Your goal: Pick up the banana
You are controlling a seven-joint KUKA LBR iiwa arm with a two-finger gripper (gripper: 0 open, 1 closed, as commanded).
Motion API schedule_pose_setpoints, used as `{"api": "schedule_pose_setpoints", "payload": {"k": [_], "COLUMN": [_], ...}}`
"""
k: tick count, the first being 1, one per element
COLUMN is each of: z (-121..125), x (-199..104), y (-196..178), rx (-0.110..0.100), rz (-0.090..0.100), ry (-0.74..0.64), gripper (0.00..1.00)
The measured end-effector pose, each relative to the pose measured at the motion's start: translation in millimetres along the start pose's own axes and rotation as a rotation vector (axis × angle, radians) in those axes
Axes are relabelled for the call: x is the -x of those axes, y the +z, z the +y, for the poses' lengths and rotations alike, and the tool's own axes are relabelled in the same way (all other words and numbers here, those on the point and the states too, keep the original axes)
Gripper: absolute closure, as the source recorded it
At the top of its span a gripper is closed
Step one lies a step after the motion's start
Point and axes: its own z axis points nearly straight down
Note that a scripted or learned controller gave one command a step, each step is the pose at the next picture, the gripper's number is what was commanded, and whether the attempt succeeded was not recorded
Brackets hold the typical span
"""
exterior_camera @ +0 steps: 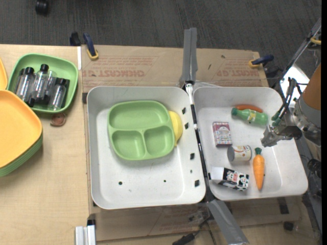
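a robotics lab: a surface (46,188) covered with clamped cardboard (138,68), two white bins (102,188) of toy food, grey office carpet (153,9) with a chair caster (42,5), and a robot arm (311,106) on the right.

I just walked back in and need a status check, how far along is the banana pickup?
Nothing looks done yet. The banana lies in the left bin, tucked against the right edge of the green divided plate. The gripper is over the right bin, just above the carrot, with nothing visibly held. Left: cross to the left bin, grasp the banana, lift it.
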Motion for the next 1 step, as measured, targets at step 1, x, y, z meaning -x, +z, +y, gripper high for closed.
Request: {"api": "schedule_pose_setpoints", "payload": {"k": [1], "z": [-12.0], "x": [-38.1], "y": [65.6], "rx": [0.002], "rz": [0.001], "ry": [-0.108], "gripper": [1.0]}}
